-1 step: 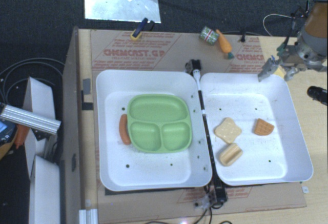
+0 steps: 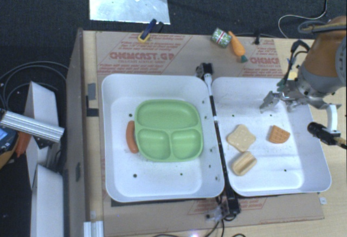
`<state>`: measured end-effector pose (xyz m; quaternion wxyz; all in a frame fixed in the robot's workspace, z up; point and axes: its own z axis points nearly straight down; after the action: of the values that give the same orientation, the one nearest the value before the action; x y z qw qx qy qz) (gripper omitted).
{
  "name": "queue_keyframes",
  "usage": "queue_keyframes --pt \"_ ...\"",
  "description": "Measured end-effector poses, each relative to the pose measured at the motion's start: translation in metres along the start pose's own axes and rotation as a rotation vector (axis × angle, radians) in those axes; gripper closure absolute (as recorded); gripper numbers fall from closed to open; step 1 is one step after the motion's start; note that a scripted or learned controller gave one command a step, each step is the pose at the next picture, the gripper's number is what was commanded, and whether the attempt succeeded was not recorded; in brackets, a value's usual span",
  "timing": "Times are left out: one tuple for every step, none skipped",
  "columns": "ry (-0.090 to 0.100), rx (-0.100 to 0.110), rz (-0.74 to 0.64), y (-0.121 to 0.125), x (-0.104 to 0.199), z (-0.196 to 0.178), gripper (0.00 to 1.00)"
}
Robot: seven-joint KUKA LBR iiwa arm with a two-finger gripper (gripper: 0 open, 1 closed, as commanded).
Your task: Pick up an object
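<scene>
The table carries two shallow white bins side by side, and the loose items are split between them in a way that suits a picking trial. The left bin (image 2: 116,176) holds a green divided plate (image 2: 168,130) near its middle, with a small orange sausage-shaped piece (image 2: 130,136) lying just beside the plate's left edge. The right bin (image 2: 312,176) holds three bread-like toys: a pale cracker (image 2: 241,138), a tan roll (image 2: 244,163) just below it, and an orange waffle piece (image 2: 278,135) to their right, all apart from one another, so each leaves room around it for a grasp. The end effector (image 2: 272,100) hangs over the upper part of the right bin, its fingers spread apart and gripping nothing, pointing towards the bin's middle. That stance reads as an approach rather than a lift: nothing is picked yet. The waffle piece and the cracker lie nearest below it and seem the likeliest targets. A toy carrot (image 2: 237,46) and a small tin (image 2: 221,37) rest on the cardboard behind the bins, outside the working area.
</scene>
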<state>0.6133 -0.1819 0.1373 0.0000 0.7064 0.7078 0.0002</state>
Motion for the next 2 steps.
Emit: queue_keyframes --pt "-0.001 0.0 0.001 -0.024 -0.025 0.05 0.0" --pt "0.0 -0.001 0.001 -0.046 -0.001 0.053 0.0"
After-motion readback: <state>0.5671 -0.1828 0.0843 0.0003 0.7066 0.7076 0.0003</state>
